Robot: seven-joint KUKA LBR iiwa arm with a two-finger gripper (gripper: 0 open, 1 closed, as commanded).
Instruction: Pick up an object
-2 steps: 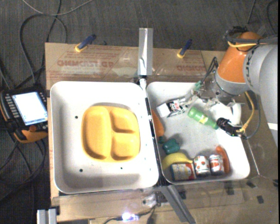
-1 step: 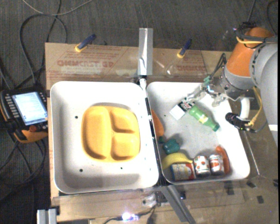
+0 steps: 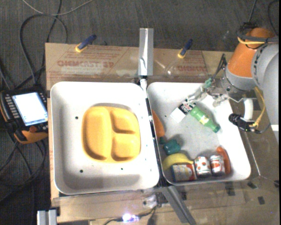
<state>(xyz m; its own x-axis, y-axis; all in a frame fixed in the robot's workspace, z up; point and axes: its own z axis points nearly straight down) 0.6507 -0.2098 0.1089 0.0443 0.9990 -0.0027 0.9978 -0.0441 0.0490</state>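
My gripper [image 3: 200, 95] hangs over the upper middle of the right bin [image 3: 239, 139], reaching in from the right below the arm's orange band [image 3: 243, 60]. Just under and in front of it lies a green bottle [image 3: 204, 117], tilted down to the right. A small white and black item [image 3: 180, 111] rests by the bottle's upper left end, close to the gripper's tip. I cannot make out whether anything sits in the gripper.
Along the right bin's left wall lie an orange carrot-like piece [image 3: 158, 124], a teal object [image 3: 171, 146] and a yellow fruit [image 3: 173, 161]. Three small cans [image 3: 202, 167] line the front wall beside an orange item [image 3: 223, 156]. The left bin [image 3: 65, 125] holds a yellow divided tray [image 3: 111, 132].
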